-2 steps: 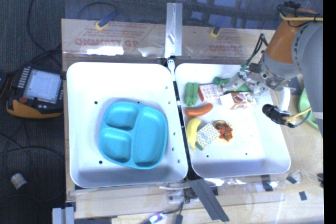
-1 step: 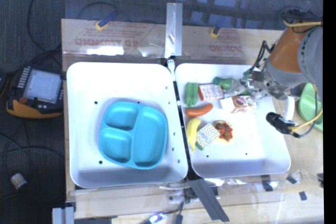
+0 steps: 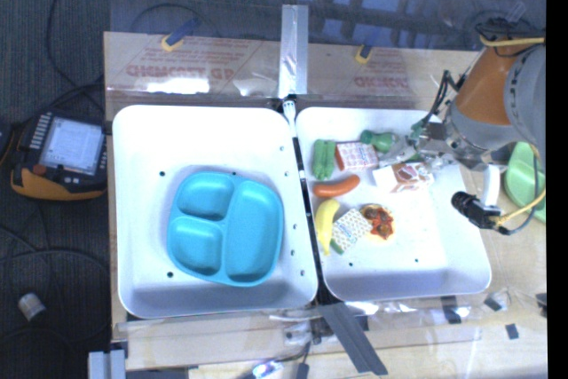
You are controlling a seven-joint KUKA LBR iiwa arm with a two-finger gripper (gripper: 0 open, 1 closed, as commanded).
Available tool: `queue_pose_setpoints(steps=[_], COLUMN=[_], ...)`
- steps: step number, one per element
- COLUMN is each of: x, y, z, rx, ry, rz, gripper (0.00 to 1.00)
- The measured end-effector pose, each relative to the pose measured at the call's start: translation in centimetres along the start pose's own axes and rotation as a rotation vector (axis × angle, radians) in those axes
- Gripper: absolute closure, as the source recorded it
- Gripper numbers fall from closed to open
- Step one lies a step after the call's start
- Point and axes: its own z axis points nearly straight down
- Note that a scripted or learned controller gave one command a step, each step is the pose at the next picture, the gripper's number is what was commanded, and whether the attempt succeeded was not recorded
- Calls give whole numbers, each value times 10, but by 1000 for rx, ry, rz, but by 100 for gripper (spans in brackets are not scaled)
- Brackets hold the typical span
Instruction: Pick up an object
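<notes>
Probably light, stiff plastic, the banana (image 3: 327, 223) (smooth, curved) wants pinching across its middle — whether the gripper (image 3: 424, 143) is spread, I cannot tell.

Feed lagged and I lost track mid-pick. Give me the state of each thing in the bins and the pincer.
Blue divided plate: flat in left bin, nothing on it.
Banana: lying in right bin, untouched.
Sausage: lying above the banana.
Green vegetable: lying near the divider.
Pincer: low over right bin's far side, grip unclear.
</notes>
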Motion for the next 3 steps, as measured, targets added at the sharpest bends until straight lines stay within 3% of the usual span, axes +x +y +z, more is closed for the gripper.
queue_pose_setpoints(steps=[1,2,3], x=[-3,11,11], y=[-27,51,51], z=[-2,16,7], rx=[-2,59,67], ry=[0,-1,-6], rz=[10,-34,-36], gripper=[0,0,100])
